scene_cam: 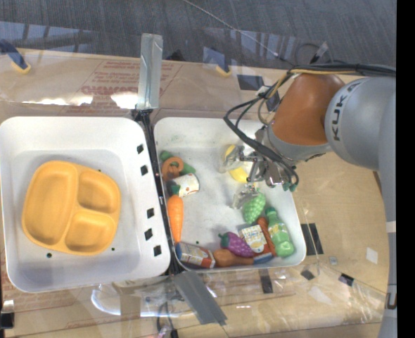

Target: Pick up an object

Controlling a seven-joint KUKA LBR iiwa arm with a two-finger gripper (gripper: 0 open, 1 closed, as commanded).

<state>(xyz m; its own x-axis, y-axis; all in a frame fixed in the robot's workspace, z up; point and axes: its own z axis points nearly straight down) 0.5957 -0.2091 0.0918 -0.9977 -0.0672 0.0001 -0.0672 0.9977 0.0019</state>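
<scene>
The right bin (207,136) holds several toy foods. My gripper (252,187) hangs low over the bin's right half, under the orange wrist band (302,111). A bumpy green piece (254,207) lies right below it, touching or nearly touching the gripper's tip. A yellow piece (231,153) sits just left of the gripper, and a second yellow bit (239,175) shows beside the gripper body. Whether anything is held cannot be made out.
An orange carrot (174,217), a white and red piece (186,184) and an orange and green piece (171,166) lie along the right bin's left wall. Purple grapes (240,243), a green bottle (281,239) and a can (197,258) crowd its near edge. The left bin (10,146) holds a yellow divided plate (70,206).
</scene>
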